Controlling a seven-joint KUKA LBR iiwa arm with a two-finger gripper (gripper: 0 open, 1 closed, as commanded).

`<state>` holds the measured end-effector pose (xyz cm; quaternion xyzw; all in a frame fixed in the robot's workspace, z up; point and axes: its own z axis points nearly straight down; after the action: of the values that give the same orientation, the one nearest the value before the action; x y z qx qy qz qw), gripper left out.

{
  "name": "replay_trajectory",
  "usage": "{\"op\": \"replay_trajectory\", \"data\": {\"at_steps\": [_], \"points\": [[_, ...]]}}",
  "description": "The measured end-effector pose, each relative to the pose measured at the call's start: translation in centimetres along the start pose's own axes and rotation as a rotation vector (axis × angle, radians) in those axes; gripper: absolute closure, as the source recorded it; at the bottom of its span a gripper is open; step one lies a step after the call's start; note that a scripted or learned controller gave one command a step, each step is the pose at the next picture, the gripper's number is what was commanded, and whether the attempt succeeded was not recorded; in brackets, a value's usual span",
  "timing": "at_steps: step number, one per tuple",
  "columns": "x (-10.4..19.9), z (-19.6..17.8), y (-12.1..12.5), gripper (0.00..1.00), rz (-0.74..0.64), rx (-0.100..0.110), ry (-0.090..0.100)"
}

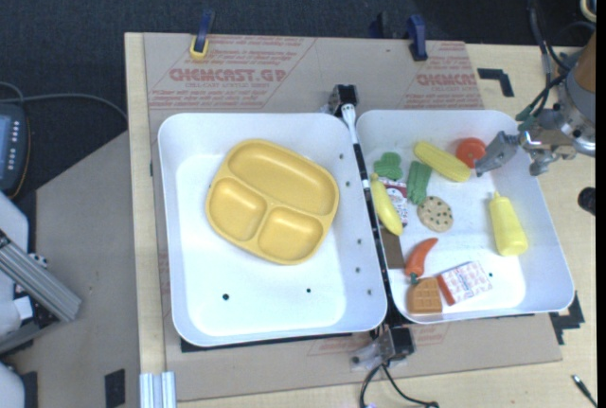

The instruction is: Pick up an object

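Note:
My gripper (514,156) hangs over the far right part of the right bin (554,250), open, with nothing between its fingers. Its left finger (491,154) reaches down beside a red tomato (469,150). A yellow corn cob (441,162) lies just left of the tomato. A yellow mustard bottle (507,223) lies below the gripper. Further left are a banana (385,206), a green broccoli (387,165), a green vegetable (418,181) and a cookie (436,213). At the front lie a red chili (420,255), a red-and-white packet (464,281) and an orange cracker (425,296).
The left bin (180,207) holds a yellow divided plate (273,200). Both bins rest on a cardboard sheet (284,65) held by clamps at the back. Cables hang near the arm at the far right.

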<state>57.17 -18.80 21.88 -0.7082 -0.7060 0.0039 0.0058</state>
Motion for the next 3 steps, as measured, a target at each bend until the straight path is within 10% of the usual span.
{"op": "replay_trajectory", "data": {"at_steps": [3], "points": [[1.4, 8.7, 0.2, 0.0, -0.004, -0.007, 0.0]]}}
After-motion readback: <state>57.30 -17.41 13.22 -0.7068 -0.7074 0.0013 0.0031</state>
